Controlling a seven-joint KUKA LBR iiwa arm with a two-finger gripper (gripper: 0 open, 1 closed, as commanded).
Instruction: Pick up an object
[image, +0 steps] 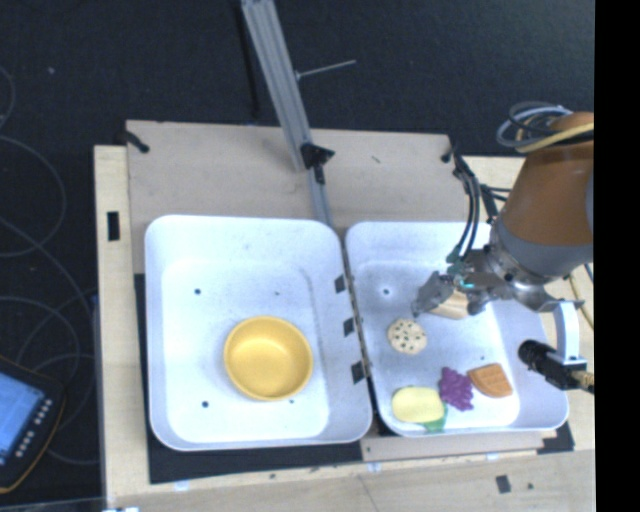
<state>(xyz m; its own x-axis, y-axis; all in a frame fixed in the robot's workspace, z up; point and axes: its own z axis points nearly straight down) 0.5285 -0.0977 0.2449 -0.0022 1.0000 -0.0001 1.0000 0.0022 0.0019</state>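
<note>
Wide look at the desk (230, 170), pale wood, sitting on a dark floor (120, 60). Two shallow white bins side by side on it: the left bin (180, 250) and the right bin (390, 245), their inner edges touching along the middle. A grey metal pole (283, 85) slants down from the top towards the seam between them. Off to the far left, loose cables (40, 310) curl across the floor, and down in the bottom-left corner there's a handheld device with a blue screen (20, 410).

Bright even light, soft focus, dark surroundings
</note>
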